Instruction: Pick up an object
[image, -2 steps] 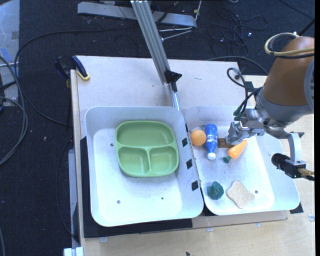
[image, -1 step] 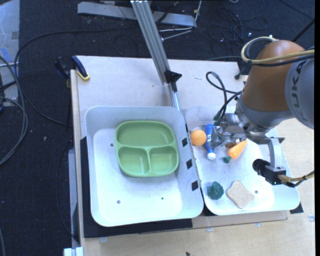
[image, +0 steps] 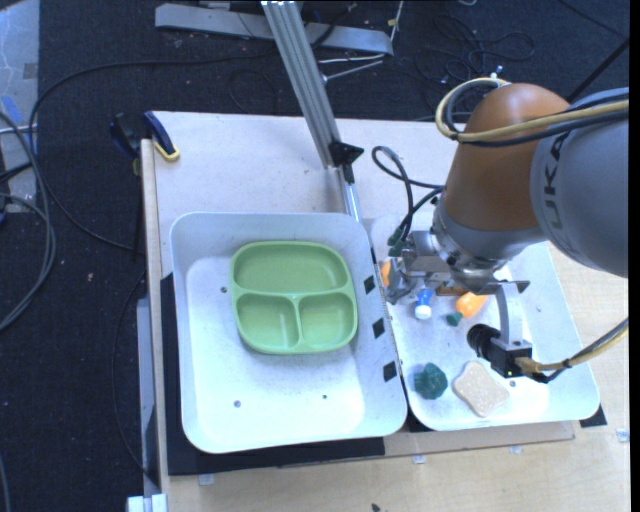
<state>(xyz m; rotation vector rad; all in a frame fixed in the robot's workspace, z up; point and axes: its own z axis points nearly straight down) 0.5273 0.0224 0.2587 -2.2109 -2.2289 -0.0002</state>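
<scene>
your arm (image: 540, 170) fills the right of the view, its orange band bulging over the right bin (image: 560, 395). beside it the left bin (image: 200, 400) carries a green divided tray (image: 294, 297), sitting up toward its back. the gripper (image: 430, 285) hangs low over the back of the right bin — whether it is apart or together, you cannot tell, the wrist covers it. just below it lie a small white-and-blue piece (image: 424, 305) and an orange piece (image: 470, 301). nearer the front edge rest a tan sponge-like block (image: 482, 388) and a dark green lump (image: 431, 380) — close together, neither one touched by the gripper.
</scene>
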